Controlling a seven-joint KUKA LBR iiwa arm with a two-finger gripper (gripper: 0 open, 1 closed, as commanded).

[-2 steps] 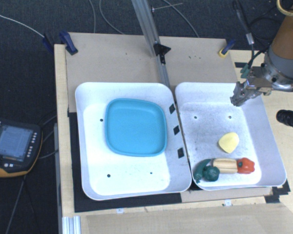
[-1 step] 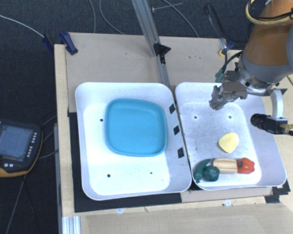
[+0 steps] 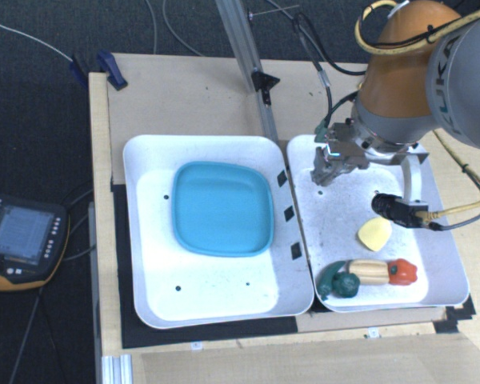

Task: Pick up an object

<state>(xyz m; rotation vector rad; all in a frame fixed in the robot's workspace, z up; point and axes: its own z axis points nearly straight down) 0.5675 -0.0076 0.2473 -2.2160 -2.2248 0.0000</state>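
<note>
I see my gripper [image 3: 326,169] over the far part of the right bin [image 3: 324,214], close to the wall that it shares with the left bin [image 3: 144,214]. It points down at bare white floor. I cannot tell if it is apart or together, because it is dark and small from up here. Nothing shows in it.

The things I could pick up all lie toward the near side of the right bin, away from the gripper. The yellow piece [image 3: 374,233] is the nearest one. It sits down and to the right of the gripper in this view, with bare bin floor between them. Just past it is a row along the near wall: a green round thing [image 3: 338,282], a tan stick-shaped toy [image 3: 368,272] and a red piece [image 3: 402,272]. The tan one lies long-ways across the bin, left to right, and the green and red ones touch its ends or sit just beside them.

A black part [image 3: 394,207] on the arm hangs just above the yellow piece.

The left bin holds a blue plate [image 3: 222,208]. It looks too flat to grab.

I think the yellow piece is my best try. I would need to slide toward the near right, then go down.
</note>
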